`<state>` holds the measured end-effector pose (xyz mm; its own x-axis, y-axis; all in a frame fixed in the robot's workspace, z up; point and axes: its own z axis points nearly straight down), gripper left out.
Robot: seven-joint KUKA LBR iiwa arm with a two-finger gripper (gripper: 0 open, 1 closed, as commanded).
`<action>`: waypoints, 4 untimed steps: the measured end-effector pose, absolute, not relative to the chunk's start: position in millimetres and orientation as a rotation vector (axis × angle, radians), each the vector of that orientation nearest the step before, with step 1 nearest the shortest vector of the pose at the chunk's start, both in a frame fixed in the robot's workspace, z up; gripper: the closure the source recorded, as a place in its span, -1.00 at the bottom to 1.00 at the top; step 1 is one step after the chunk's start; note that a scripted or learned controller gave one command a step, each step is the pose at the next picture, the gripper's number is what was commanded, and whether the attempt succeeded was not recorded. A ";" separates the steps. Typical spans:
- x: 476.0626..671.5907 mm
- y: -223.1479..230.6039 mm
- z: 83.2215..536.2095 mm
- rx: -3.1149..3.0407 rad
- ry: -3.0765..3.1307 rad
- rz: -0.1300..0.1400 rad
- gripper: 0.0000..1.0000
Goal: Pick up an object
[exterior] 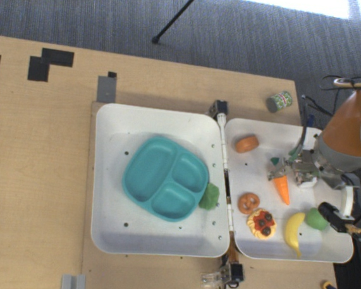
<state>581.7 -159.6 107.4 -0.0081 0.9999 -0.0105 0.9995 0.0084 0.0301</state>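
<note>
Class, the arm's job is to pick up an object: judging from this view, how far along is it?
Done: the gripper has reached into the right bin and sits at the top end of the toy carrot. In hand: closing on the carrot; whether it is gripped cannot be told. Left: lifting it, since the carrot lies on the bin floor.

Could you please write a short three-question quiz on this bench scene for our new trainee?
1. True or false: the teal divided plate lies in the left bin.
2. Which item lies nearest the gripper? A. carrot B. banana C. pretzel
3. Fill in: the small can lies on the ____, outside both bins.

Key: 1. true. 2. A. 3. bench.
</note>
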 end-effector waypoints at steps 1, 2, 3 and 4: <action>581.7 -159.6 107.3 2.192 2.210 0.022 -1.00; 580.0 -158.5 106.2 2.195 2.213 0.020 -1.00; 578.6 -157.6 105.5 2.193 2.211 0.023 -1.00; 578.3 -157.4 105.4 2.192 2.211 0.024 -1.00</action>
